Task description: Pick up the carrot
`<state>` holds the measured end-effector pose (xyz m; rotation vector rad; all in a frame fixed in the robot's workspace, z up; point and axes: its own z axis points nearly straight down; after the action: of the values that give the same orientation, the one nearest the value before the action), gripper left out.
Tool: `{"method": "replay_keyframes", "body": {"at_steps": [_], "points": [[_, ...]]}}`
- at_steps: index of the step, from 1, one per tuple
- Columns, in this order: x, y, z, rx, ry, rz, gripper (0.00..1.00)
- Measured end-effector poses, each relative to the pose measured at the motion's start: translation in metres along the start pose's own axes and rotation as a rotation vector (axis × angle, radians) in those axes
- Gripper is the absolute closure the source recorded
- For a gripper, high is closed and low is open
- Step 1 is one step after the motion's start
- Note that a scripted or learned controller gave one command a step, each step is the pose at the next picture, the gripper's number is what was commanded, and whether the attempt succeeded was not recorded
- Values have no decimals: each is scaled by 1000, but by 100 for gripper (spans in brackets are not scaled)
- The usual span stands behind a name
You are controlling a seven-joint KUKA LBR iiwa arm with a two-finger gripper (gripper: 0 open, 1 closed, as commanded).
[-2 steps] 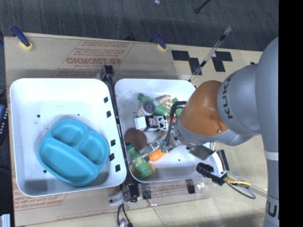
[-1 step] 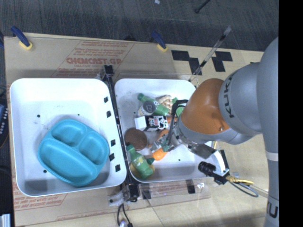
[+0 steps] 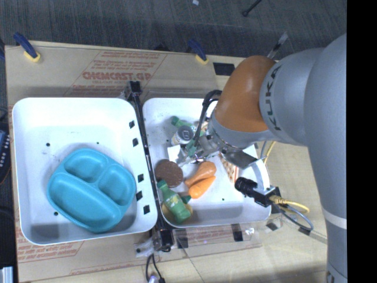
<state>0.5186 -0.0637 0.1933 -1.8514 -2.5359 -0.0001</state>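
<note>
Just beside the carrot (image 3: 202,179) hangs the end effector (image 3: 194,150), grip state unclear.

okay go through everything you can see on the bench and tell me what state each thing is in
carrot: lying in the right bin, not lifted, beside the brown disc.
gripper: low over the right bin, just above the carrot.
blue divided plate: right way up in the left bin, compartments bare.
green bottle: on its side at the right bin's front.
brown disc: flat on the bin floor.
right bin: holds several items.
</note>
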Motion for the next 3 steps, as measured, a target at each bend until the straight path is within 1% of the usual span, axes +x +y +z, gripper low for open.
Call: {"method": "replay_keyframes", "body": {"at_steps": [1,2,3], "points": [[-70,-67,30,5,0,-200,100],[-19,-50,103,2,2,-353,100],[-108,-77,-74,1,-9,-729,100]]}}
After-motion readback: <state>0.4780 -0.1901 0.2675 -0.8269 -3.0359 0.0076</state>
